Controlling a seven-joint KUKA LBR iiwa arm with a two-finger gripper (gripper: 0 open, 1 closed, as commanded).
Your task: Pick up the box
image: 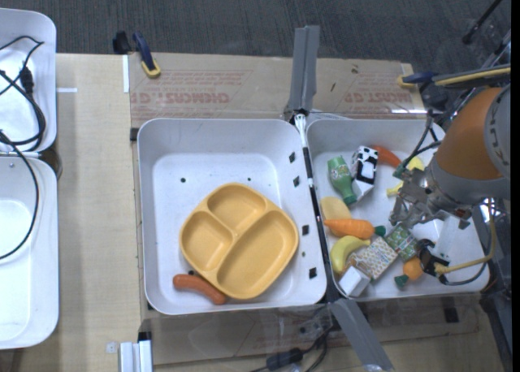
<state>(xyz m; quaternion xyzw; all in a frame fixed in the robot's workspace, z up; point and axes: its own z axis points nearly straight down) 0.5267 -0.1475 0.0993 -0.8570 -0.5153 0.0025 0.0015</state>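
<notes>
The box [374,258] is a small carton with a speckled tan pattern. It lies tilted near the front of the right bin [465,283], with a white block [353,282] at its lower left end. A green patterned packet [400,240] rests against its upper right side. My gripper [413,214] hangs over the right bin's middle, a little above and to the right of the box, under the arm's orange band [479,147]. I see nothing held in it.
Around the box lie a banana [347,249], a carrot [349,227], a green bottle [341,178], a black-and-white cow toy [366,165] and a small orange fruit [413,269]. The left bin [158,200] holds a yellow divided plate [240,239] and a sausage [199,287].
</notes>
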